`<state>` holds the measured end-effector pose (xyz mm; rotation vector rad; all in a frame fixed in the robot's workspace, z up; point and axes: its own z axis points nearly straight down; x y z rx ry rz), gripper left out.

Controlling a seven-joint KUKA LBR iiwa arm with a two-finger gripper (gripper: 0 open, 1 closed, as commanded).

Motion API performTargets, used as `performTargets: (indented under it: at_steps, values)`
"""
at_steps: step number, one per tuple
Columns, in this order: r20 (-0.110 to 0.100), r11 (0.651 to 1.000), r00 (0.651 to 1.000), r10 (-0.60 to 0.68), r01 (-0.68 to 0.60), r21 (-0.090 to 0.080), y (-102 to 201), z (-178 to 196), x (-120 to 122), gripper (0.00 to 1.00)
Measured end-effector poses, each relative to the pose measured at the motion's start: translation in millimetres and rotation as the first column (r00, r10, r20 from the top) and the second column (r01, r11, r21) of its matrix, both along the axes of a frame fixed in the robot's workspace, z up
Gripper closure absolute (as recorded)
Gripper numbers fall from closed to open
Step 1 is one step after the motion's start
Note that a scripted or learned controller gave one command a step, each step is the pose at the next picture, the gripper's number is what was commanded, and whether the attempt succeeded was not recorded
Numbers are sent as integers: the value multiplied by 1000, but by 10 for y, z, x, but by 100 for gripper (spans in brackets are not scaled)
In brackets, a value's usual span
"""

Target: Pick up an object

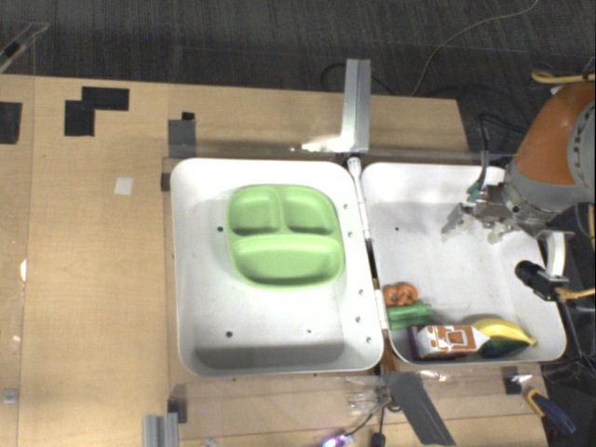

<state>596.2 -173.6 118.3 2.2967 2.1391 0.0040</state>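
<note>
Hand [477, 220] is seen splayed open, empty (far part of right bin [419, 189]); banana [501, 330] lies nearer, long axis left-right.

Wooden bench [84, 277], dark carpet [233, 26].

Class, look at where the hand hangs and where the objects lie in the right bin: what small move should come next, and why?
Probably shift the hand toward the near edge of the right bin. It hangs over bare floor, while the banana, carton and other items cluster there.
</note>
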Motion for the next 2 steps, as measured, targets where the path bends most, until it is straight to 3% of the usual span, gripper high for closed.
performTargets:
  at_steps: [1,2]
  values:
    - [-2,999,999,-48,48,1,244,-202,-331,0]
    - [2,999,999,-47,47,1,250,-89,-314,100]
